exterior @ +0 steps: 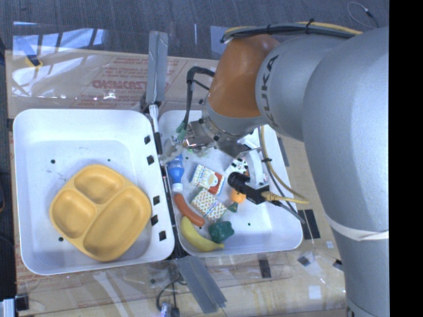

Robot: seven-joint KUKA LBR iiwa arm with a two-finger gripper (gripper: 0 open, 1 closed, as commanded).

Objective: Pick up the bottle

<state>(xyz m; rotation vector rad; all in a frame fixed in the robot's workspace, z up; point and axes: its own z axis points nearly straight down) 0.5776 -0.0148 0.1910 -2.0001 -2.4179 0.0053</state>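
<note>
The bottle (pixel 175 173) is small and clear with a blue band. It lies along the left wall of the right bin (pixel 284 233), pointing toward the near side. My gripper (pixel 188 139) hangs low over the far left part of that bin, just beyond the bottle's far end and slightly to its right. The orange wrist band and the grey arm cover the bin's far right part. Nothing shows in the gripper.
Beside the bottle lie a sausage (pixel 187 209), a banana (pixel 198 238), a green pepper (pixel 221 231), a juice carton (pixel 205 176), a checkered box (pixel 210 204) and a carrot (pixel 236 197). The left bin (pixel 39 131) holds a yellow divided plate (pixel 99 210).
</note>
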